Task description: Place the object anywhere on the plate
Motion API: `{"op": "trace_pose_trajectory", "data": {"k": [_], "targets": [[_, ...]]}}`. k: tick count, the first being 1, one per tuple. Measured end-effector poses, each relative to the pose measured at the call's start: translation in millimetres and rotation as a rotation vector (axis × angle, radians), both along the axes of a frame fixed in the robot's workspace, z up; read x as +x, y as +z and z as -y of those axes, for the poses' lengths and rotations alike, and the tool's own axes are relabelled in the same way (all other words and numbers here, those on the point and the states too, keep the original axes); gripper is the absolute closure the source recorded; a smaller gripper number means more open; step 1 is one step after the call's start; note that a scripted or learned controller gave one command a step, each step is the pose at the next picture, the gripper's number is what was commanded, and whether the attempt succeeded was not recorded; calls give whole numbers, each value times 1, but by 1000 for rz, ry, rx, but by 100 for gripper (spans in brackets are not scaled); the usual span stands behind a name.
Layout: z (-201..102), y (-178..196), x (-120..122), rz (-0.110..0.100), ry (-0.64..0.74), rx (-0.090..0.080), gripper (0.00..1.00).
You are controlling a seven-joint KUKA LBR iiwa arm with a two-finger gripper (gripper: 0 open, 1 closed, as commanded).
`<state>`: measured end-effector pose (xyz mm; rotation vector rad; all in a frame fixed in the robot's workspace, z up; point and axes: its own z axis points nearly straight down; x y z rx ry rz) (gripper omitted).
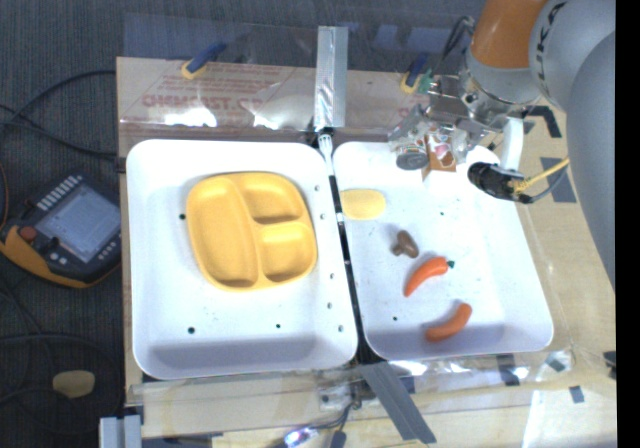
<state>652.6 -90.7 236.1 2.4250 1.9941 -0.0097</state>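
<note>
A yellow divided plate [250, 228] lies in the left white bin [160, 336]. In the right white bin [510, 266] lie a pale yellow oval piece [362, 203], a small brown lump [405, 244], an orange carrot-like piece [427, 274] and a reddish sausage [448, 322]. My gripper [437, 151] hangs over the far edge of the right bin, up and to the right of the yellow oval piece and apart from all the objects. A small brownish patch shows at its tip; I cannot make out what it is.
A metal divider strip [330, 76] runs between the bins at the back. A teach pendant [70, 226] with its cable lies on the floor to the left. Yellow-and-blue clamps [203, 58] sit on the back board.
</note>
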Motion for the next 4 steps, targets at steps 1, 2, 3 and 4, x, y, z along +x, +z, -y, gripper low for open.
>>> {"op": "trace_pose_trajectory", "data": {"k": [1, 2, 3, 4], "targets": [[0, 1, 0, 1, 0, 0, 0], [0, 9, 0, -1, 1, -2, 100], [28, -75, 16, 1, 455, 5, 100], [28, -74, 16, 1, 455, 6, 0]]}}
